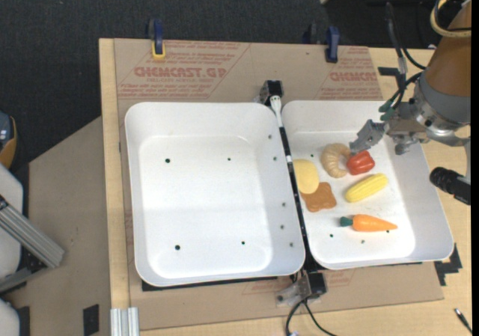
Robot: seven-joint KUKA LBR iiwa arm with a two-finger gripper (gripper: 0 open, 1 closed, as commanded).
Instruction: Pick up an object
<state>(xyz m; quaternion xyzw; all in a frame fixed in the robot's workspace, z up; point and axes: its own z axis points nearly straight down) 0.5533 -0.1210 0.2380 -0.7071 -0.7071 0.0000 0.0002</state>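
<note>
The red pepper [361, 162] lies in the right bin [426, 241], in the upper part of the toy food group, right of the middle of the frame. It touches the pale croissant [334, 160] on its left, and the yellow corn [366, 188] lies just below it, long axis slanting up to the right. Lower still is the carrot [370, 224], lying almost flat across the frame. At the bin's left wall are the yellow lemon [304, 176] and a brown biscuit [320, 197].

The gripper [380, 135] hangs just above and to the right of the pepper, so in my judgement the pepper is the nearest thing, lying down and to the left of it. Whether the fingers are spread or closed I cannot tell; nothing is seen between them.
</note>
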